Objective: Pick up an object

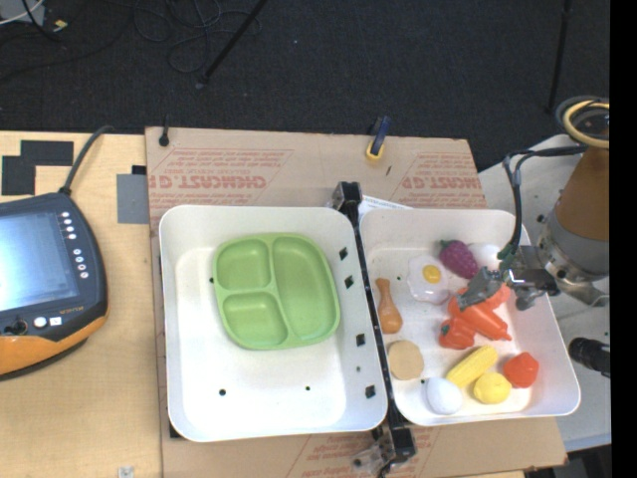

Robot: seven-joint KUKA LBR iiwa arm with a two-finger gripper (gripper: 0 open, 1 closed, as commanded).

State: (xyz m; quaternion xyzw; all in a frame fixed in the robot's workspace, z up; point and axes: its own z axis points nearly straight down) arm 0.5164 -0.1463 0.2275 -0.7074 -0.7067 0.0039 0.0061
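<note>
The right bin [557, 406] holds toy food: a purple eggplant [458, 258], a fried egg [429, 276], a brown drumstick [386, 308], a tan round cookie [405, 358], a white egg [443, 396], a yellow corn cob [470, 365], a lemon [490, 388], a red tomato [521, 369] and orange-red carrots [476, 320]. My gripper [488, 287] reaches in from the right and sits low over the carrots, just right of the fried egg. Its dark fingers point left and down onto the top carrot.
The left bin [189, 386] holds a green divided plate [275, 291]. A black divider [363, 317] runs between the bins. A teach pendant [45, 277] lies at far left. A yellow-blue clamp [377, 140] sits on the cardboard behind the bins.
</note>
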